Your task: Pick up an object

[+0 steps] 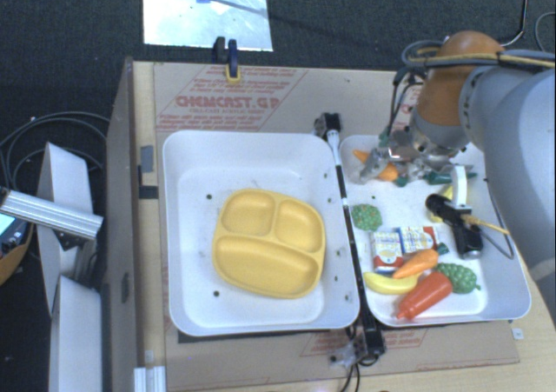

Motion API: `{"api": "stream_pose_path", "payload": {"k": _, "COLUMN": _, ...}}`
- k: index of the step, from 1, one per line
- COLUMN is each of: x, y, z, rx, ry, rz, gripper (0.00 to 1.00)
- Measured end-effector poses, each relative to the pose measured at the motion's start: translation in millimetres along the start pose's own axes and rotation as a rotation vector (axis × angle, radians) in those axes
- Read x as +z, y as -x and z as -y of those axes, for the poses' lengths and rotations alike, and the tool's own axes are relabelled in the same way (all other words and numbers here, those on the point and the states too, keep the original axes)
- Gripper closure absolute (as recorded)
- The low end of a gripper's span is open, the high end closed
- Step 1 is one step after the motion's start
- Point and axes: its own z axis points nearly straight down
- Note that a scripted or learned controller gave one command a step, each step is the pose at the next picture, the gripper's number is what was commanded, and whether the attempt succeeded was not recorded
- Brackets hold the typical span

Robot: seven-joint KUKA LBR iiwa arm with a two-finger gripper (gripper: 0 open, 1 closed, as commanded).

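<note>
Brown board under two white bins is seen from above; the left bin bears a yellow divided plate, while the toys lie in the right bin; the gripper is lowered at that bin's far left corner, directly over a small orange piece, partly hidden, its long axis not discernible; finger state cannot be told.

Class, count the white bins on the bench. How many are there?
2. The left bin holds a yellow plate; the right bin holds toy food, under the arm.
</note>
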Motion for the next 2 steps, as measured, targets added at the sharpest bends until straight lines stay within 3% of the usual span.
{"api": "stream_pose_path", "payload": {"k": 1, "x": -51, "y": -1, "z": -3, "rx": -0.001, "ry": 0.015, "rz": 0.0, "gripper": 0.0}}
{"api": "stream_pose_path", "payload": {"k": 2, "x": 1, "y": -20, "z": 50, "rx": 0.004, "ry": 0.007, "rz": -0.001, "gripper": 0.0}}
